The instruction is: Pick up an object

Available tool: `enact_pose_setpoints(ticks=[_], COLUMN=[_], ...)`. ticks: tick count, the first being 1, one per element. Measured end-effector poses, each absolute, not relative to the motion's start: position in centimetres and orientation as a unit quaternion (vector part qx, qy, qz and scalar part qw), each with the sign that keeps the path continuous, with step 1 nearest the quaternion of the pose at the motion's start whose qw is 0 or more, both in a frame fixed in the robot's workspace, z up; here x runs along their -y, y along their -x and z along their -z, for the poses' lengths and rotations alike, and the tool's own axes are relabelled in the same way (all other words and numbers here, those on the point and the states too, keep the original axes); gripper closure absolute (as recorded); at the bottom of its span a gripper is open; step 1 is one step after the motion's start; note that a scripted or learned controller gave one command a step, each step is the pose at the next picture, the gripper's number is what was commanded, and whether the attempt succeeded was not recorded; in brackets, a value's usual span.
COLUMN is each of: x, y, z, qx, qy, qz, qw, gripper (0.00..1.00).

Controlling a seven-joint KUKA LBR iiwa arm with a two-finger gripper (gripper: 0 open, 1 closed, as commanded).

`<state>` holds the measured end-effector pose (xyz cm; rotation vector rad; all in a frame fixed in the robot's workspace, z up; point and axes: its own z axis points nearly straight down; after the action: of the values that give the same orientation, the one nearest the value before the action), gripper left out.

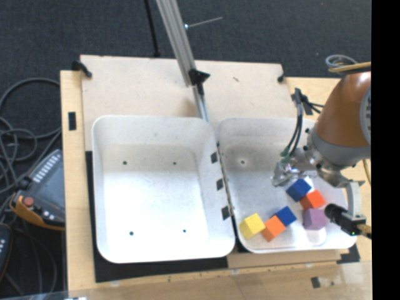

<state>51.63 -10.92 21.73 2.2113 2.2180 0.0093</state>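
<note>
Nearest the camera, the front edge of the desk (187, 279) is seen as a pale wooden board carrying two shallow white bins side by side.

Right bin (250, 142), front portion: a cluster of small blocks is held here. A yellow cube (252, 225) is set closest to the bin's front left, touching an orange cube (274, 227) just to its right. A blue cube (286, 215) is lodged just behind the orange one. A purple cube (314, 218) is placed further right, with a whitish piece (315, 235) just in front of it that cannot be identified. A second orange block (312, 199) is found just behind the purple cube, and a second blue cube (299, 188) just behind that, touching it.

Claw (284, 175): located low in the right bin, directly beside the rear blue cube, at that cube's upper left. Its metal parts are seen, but whether the fingers are spread or pressed together cannot be told, and no block is seen between them. The arm (344, 117), grey with an orange band, is extended in from the right above the bin.

Left bin (156, 186): a white floor with a few dark specks is shown.

Further back: bare board is seen behind both bins, with an aluminium post (175, 30) rising at a slant from between them.

Far left, off the desk: black cables (19, 124) and a handheld control unit (40, 189) are laid on dark carpet.
</note>
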Motion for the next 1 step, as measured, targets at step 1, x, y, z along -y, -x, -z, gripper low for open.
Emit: enact_pose_setpoints(ticks=[1], x=[10.9], y=[-51.45], z=[-21.26], qx=[-0.709], qy=[-0.705], qz=[0.0002], qw=[0.001], gripper=[0.0])
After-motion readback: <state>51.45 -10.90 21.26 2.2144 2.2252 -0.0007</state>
